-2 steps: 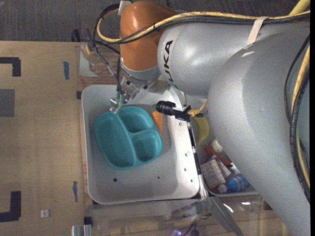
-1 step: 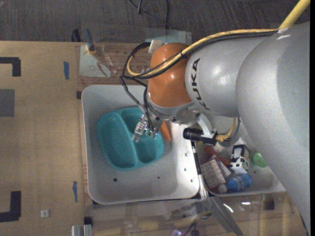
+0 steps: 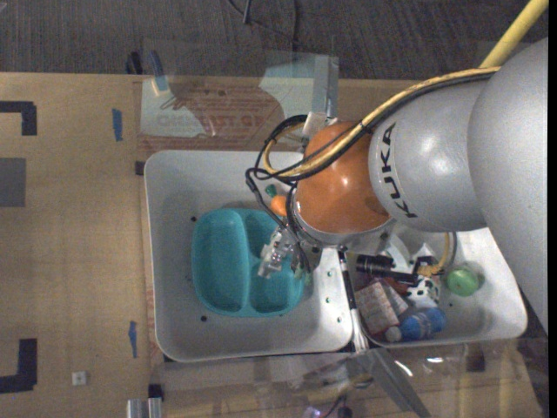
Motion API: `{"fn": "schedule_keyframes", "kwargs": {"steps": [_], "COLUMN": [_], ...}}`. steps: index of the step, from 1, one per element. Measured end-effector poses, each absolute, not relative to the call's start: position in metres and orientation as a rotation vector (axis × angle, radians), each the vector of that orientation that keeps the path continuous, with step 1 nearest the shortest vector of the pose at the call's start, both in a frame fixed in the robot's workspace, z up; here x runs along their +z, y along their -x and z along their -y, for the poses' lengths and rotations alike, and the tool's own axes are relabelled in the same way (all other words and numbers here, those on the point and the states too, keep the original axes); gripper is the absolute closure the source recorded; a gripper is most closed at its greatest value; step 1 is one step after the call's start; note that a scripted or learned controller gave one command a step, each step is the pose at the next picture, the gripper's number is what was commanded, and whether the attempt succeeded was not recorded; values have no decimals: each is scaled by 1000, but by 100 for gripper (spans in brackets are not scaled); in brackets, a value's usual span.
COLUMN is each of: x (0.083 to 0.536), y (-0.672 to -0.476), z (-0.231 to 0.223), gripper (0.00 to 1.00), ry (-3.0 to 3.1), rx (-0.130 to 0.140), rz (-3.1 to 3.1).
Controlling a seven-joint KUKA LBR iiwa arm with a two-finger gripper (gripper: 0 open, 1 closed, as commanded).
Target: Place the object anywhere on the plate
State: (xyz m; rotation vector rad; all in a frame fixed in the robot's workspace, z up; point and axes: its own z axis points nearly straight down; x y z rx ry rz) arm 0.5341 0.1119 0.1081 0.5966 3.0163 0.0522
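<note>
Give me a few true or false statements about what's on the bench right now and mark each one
1. The teal plate sits in the left bin. True.
2. The plate is one undivided dish. False: a ridge splits it into compartments.
3. The end effector is over the plate's right part. True.
4. A green ball lies on the plate. False: it lies in the right bin.
5. A blue-capped bottle lies in the right bin. True.

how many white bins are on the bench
2. The left bin holds the teal plate; the right bin beside it holds small clutter. The arm hides part of both.
</note>
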Motion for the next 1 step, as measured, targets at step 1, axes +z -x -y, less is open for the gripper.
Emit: {"fn": "schedule_keyframes", "kwargs": {"steps": [1], "x": [134], "y": [-480], "z": [-165], "gripper": [100], "ry": [-305], "rx": [5], "rz": [-3122]}}
